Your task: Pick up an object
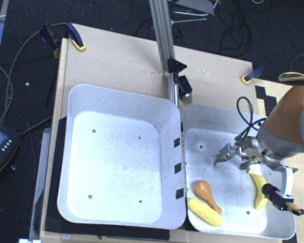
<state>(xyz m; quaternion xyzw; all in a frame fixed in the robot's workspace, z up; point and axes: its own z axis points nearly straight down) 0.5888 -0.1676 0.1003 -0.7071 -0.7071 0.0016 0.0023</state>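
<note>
In the right bin point(208, 134) lie three toy foods. An orange pear-shaped piece point(208, 194) rests near the bin's front left, and a yellow corn-like piece point(204, 212) lies just in front of it against the front wall. A yellow banana point(258, 188) lies at the right, partly behind the wrist hardware. My gripper point(231, 153) hangs over the middle of this bin, left of the banana and behind the orange piece, with its fingers spread open and nothing between them.
The left bin point(85, 106) stands beside the right one, sharing a raised edge with black clips. A slanted metal pole point(163, 27) rises from the back between the bins. Clamps sit at the bench's back corners.
</note>
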